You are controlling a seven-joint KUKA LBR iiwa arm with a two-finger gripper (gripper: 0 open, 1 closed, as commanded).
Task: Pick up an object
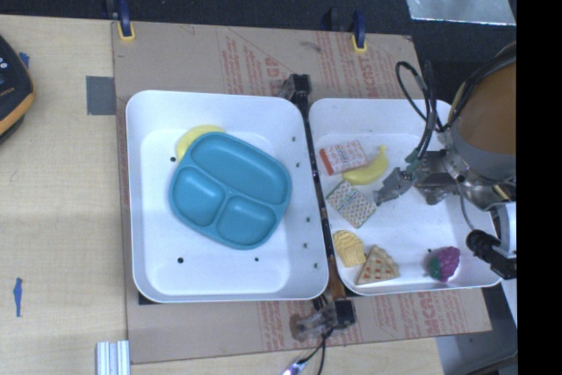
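While gripper (392, 186) hangs low over right bin (413, 112), jaws look parted, holding nothing. Banana (368, 170) just left, checkered packet (352, 203) beside: likely targets. Blue tray (230, 190) fills left bin (140, 189).

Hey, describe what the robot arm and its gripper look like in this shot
The arm is grey with a broad orange band above the wrist. Black cables loop along its side. It ends in a metallic grey two-finger gripper on a grey mount, with white and black hardware beside the wrist.
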